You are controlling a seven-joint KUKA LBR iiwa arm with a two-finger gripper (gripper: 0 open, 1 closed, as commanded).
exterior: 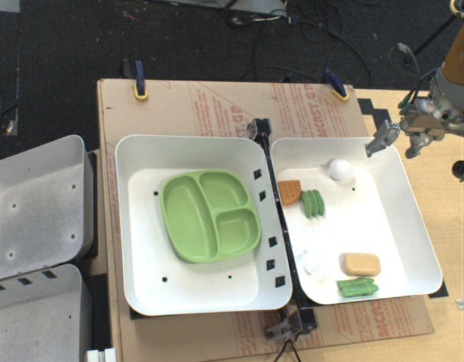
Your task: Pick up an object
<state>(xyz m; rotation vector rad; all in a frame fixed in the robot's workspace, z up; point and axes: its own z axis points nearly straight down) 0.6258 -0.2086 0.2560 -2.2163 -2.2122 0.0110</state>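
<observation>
White ball (340,170) lies nearest the open, empty end effector (394,139); approach step judged, descent and closing needed next.

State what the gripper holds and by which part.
Nothing is held: the gripper hangs open above the right bin's far corner, with nothing between its fingers.

A dark speckled floor (50,51) surrounds the cardboard-covered tabletop (201,100); black cables (307,21) trail across it, and blue clamps (139,78) grip the far edge.
</observation>
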